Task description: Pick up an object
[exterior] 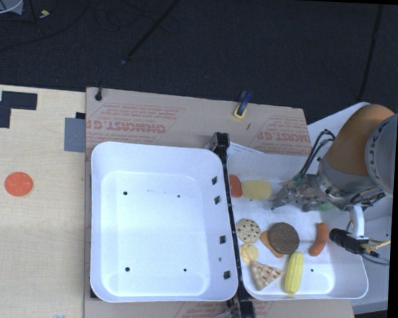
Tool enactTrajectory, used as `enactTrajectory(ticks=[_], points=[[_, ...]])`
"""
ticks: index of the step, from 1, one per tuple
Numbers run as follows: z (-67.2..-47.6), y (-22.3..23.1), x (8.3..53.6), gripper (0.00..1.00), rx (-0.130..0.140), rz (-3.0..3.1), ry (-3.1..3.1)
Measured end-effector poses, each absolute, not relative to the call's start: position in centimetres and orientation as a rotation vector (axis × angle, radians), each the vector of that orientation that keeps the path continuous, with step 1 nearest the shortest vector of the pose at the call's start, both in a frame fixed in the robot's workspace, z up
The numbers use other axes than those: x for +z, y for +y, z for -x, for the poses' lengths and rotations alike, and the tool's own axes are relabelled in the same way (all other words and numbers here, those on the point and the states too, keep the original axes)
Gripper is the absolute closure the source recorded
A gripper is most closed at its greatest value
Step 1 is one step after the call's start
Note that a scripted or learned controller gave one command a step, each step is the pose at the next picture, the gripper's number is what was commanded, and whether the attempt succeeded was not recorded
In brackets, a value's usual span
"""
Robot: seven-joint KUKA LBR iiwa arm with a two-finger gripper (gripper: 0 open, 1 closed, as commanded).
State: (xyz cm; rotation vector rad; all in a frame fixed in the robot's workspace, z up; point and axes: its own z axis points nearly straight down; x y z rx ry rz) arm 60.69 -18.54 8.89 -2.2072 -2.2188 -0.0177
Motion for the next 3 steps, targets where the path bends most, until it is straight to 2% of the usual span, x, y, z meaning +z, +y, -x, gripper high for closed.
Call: enactTrajectory(ticks=[1, 2, 3], points=[[-56.0, -21.3, 8.7, 0.00, 0.003, 2.219, -2.217], [-50.5, -20.1, 8.7, 0.00, 0.003, 2.219, -2.217], [-53.6, -13.9, 27.3, 0.00, -0.018, 2.223, -2.238]])
